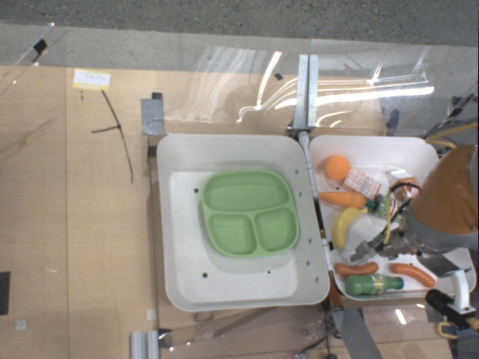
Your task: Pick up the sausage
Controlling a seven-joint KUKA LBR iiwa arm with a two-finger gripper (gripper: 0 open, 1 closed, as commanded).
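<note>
Two sausage-like pieces lie near the front of the right bin (pixel 430 149). A red-brown sausage (pixel 355 268) sits at the front left, and a more orange one (pixel 413 274) lies to its right. My gripper (pixel 366 250) hangs low over the bin, just above and slightly right of the red-brown sausage, between it and the banana (pixel 342 226). Nothing shows in its grasp. The arm's orange band (pixel 451 193) covers the bin's right side.
The right bin also holds an orange (pixel 337 167), a carrot (pixel 342 199), a pink-and-white packet (pixel 364 180) and a green bottle (pixel 373 283) lying along the front wall. The left bin (pixel 179 223) holds a green sectioned plate (pixel 249 212).
</note>
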